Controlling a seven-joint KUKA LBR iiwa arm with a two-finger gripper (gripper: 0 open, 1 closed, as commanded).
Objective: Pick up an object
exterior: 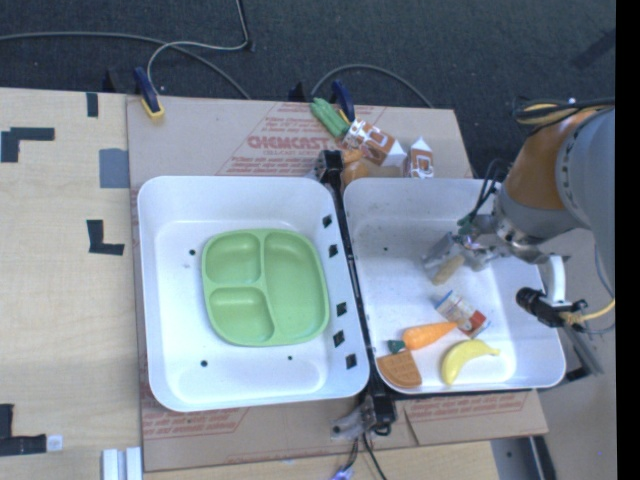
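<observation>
My gripper (pixel 443 264) hangs over the middle of the right bin (pixel 400 218), reaching in from the right. Just below it lies a small clear packet with a red end (pixel 461 312). Nearer the front wall of this bin lie an orange carrot (pixel 429 335), a yellow banana (pixel 466 359) and a brown round biscuit-like piece (pixel 401 370). I see nothing lifted off the bin floor.
The left bin (pixel 170 268) holds a green divided plate (pixel 265 287). Behind the bins, on the cardboard, stand small brown-and-white cartons (pixel 377 147) and a green clamp (pixel 329 117). A blue clamp (pixel 148 92) sits at the cardboard's far left corner.
</observation>
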